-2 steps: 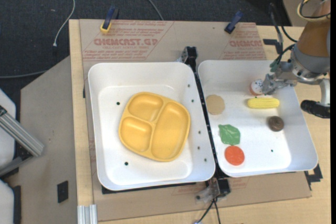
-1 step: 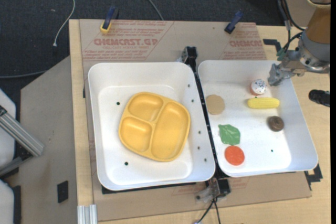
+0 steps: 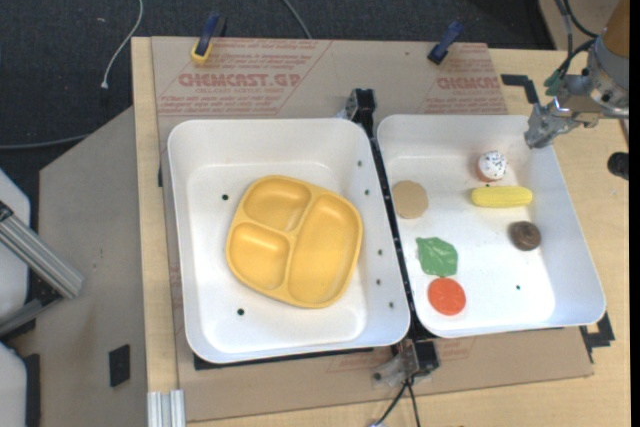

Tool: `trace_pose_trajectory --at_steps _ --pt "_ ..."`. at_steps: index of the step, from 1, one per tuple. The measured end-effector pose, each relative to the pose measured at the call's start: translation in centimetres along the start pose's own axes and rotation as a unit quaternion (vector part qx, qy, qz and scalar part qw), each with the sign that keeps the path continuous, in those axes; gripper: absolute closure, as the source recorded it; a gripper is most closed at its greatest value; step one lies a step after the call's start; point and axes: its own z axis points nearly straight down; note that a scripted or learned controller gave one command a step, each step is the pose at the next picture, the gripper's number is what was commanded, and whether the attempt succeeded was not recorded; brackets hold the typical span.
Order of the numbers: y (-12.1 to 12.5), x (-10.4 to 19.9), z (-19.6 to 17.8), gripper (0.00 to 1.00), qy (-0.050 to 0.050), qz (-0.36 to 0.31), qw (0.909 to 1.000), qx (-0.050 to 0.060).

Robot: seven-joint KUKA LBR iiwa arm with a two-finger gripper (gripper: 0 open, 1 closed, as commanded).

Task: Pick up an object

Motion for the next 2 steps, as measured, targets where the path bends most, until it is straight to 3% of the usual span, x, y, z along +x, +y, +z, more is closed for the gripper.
trace_pose_trajectory --at_steps 1,2 --pt "0.8 -0.3 -6.3 1.00 0.000 0.000 1.0000 -0.001" --pt "-0.4 5.1 -5.4 1.00 0.002 -0.002 1.0000 0.004"
